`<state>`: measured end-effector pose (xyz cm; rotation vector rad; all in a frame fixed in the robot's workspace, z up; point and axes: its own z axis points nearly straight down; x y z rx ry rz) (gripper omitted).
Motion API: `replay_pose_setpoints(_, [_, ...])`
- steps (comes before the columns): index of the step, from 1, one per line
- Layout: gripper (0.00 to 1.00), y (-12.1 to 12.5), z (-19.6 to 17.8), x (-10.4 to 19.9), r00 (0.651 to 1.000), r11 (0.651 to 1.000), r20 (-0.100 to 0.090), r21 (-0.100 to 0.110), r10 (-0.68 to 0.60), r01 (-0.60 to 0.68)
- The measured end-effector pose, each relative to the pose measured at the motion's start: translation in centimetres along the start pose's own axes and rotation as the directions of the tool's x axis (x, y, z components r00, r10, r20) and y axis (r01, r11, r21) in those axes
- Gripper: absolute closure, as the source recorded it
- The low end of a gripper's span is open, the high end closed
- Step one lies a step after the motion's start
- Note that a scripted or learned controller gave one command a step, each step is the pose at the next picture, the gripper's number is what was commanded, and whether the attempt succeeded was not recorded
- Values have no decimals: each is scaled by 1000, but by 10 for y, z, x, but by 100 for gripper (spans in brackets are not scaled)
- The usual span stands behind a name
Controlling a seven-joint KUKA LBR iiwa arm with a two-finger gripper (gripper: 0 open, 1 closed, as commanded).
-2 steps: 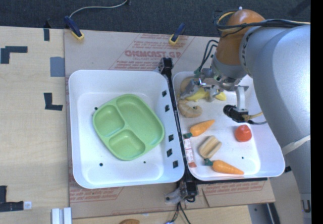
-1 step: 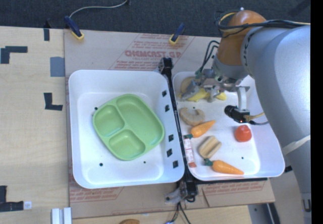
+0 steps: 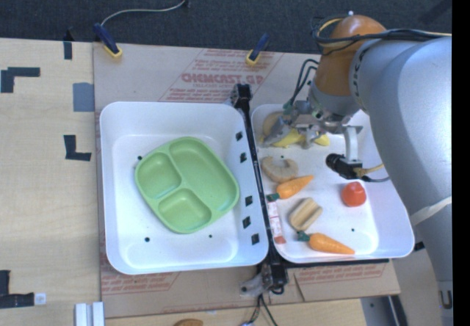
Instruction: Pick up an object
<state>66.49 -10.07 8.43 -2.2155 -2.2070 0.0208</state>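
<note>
My gripper (image 3: 302,125) is down in the right bin (image 3: 389,240), near its back left corner. It hangs right over a yellow banana (image 3: 294,139). I cannot tell how wide it is open, because my own wrist hides that part. I cannot see anything held in it.

The banana is the thing I think I am going for. It lies just under my gripper and a little toward the front of the bin. Its long side runs left to right, from near the wall between the bins toward the middle of the right bin. So I think my grip should close across it from back to front, not along it.

Other toys sit close by. A tan round piece (image 3: 280,168) lies just in front of the banana. An orange carrot (image 3: 295,186) is in front of that. A bun (image 3: 305,213) and a second carrot (image 3: 330,244) lie nearer the front. A red tomato (image 3: 353,194) sits off to the right.

The left bin (image 3: 117,244) holds a green tray (image 3: 187,183). It is well apart from my gripper.
</note>
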Motion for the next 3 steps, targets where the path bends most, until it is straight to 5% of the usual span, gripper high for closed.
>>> replay_pose_setpoints(3, [0,0,0,2,1000,1000,3,-1,1,-1])
